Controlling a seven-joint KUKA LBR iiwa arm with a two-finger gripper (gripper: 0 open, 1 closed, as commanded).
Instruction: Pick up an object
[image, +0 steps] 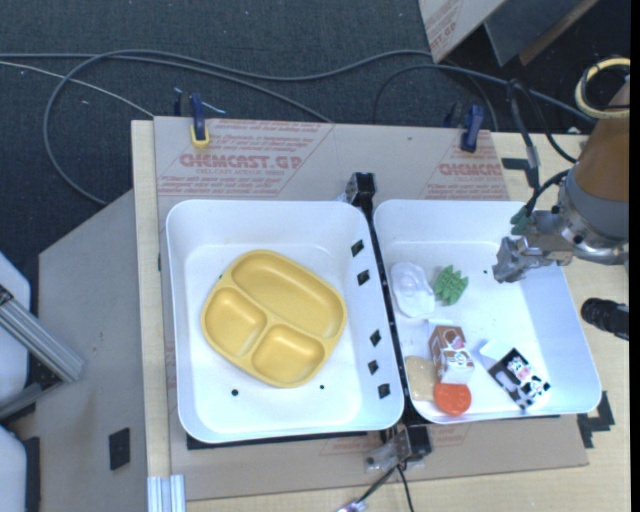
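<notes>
**benchwatcher:** So what's laid out where on the plywood bench (250, 150)?

**kuka_fan:** Two shallow white bins are seen side by side. The left white bin (190, 330) is taken up by a yellow plastic three-compartment tray (273, 317), set a bit tilted near the middle. In the right white bin (570, 330), a clear crumpled plastic piece (410, 287) is found near the left wall, with a small green leafy toy (451, 285) just beside it. Lower down, a brown and white printed carton (450, 352) is seen, with a round orange-red object (452, 399) touching its lower end and a pale beige flat piece (421, 375) at its left. A black and white patterned packet (519, 377) is parked at the lower right, tilted.

**benchwatcher:** And the claw?

**kuka_fan:** The grey two-finger gripper (507, 265) is positioned over the upper right part of the right bin, reached in from the frame's right, apart from the green toy. Nothing is seen between the fingers. Whether it's released or clenched can't be told from this angle. Two blue clamps (198, 108) are fixed at the bench's top edge.
</notes>
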